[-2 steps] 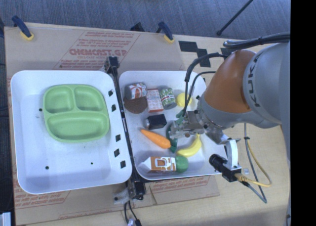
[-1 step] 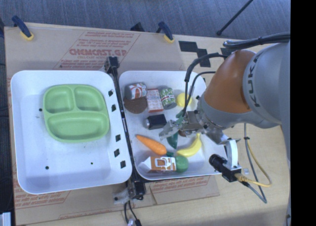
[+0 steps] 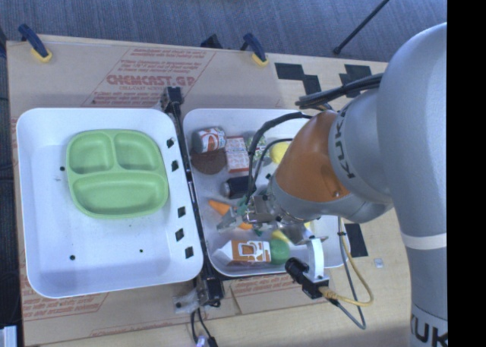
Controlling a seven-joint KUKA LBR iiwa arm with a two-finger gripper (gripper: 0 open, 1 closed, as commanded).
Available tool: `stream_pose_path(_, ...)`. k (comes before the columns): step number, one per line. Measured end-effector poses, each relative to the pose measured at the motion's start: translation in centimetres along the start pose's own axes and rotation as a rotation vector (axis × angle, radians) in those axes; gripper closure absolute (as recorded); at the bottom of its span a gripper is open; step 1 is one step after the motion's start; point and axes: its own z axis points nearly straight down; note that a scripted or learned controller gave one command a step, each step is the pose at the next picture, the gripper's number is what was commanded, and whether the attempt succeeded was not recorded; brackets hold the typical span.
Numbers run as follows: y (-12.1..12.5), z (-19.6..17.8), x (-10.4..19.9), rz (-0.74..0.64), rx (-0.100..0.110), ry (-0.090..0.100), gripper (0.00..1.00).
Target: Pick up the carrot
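The carrot [image 3: 219, 206], a small orange piece, lies in the left-middle part of the right bin [image 3: 199, 121]. My gripper [image 3: 241, 219] is low in that bin, just right of the carrot and under the orange wrist band. It is close to the carrot, and a second orange bit [image 3: 244, 226] shows right below it. The big grey arm hides the right half of the bin.
Around the carrot lie a small can [image 3: 209, 139], a brown round piece [image 3: 209, 161], a printed packet [image 3: 237, 153], a yellow item [image 3: 279, 152], a black object [image 3: 237, 186] and an orange-white box [image 3: 250, 252]. The left bin [image 3: 45, 262] holds a green divided plate [image 3: 118, 172].
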Motion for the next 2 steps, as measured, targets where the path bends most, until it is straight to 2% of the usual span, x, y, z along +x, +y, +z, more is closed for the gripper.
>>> stream_pose_path(1, 0.03, -0.97, -0.03, -0.004, 0.002, 0.001, 1.0)
stream_pose_path(2, 0.03, -0.97, -0.02, -0.005, 0.002, 0.0, 0.0)
